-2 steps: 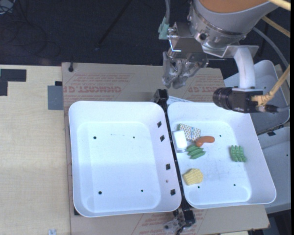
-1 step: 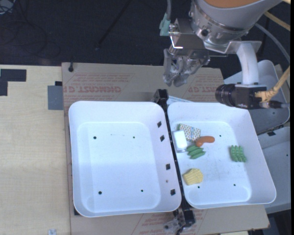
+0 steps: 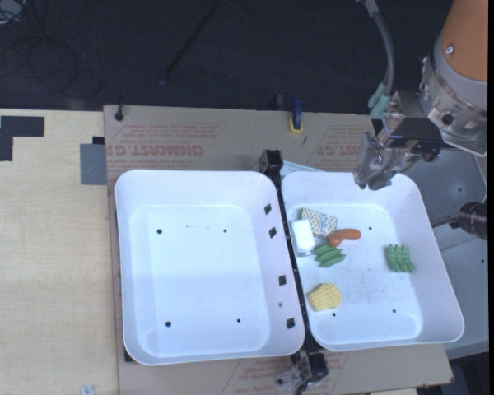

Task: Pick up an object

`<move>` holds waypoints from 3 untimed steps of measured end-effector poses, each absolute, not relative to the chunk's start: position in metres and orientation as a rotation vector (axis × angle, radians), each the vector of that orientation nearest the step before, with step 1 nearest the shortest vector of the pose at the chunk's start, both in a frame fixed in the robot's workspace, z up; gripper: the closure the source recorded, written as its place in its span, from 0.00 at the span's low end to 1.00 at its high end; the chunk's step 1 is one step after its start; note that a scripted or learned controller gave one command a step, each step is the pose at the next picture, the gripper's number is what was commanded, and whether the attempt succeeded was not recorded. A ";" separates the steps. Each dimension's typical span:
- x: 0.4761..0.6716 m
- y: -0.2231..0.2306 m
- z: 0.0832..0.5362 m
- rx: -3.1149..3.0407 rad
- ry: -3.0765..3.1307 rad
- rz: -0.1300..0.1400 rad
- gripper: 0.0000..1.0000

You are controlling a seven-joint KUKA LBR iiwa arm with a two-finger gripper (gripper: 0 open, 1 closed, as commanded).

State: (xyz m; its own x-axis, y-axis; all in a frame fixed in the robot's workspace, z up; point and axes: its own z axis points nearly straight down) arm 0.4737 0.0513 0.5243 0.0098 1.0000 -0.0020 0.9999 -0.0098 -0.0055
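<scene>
Gripper (image 3: 375,175) poised above the far edge of the right bin (image 3: 432,303), nothing picked yet

Nothing sits between its fingers; whether they are spread or closed I cannot tell. Below and nearer in that bin lie a patterned packet (image 3: 319,220), a white block (image 3: 302,234), an orange carrot (image 3: 344,236), green pods (image 3: 330,257), a yellow corn piece (image 3: 324,296) and a green piece (image 3: 399,258) well apart. The left bin (image 3: 136,303) adjoins. Choosing, descending, grasping and lifting all remain
</scene>
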 end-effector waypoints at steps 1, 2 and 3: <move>0.491 0.098 0.345 -2.210 -2.217 0.026 1.00; 0.475 0.135 0.410 -2.216 -2.227 -0.003 1.00; 0.478 0.170 0.531 -2.219 -2.230 -0.016 1.00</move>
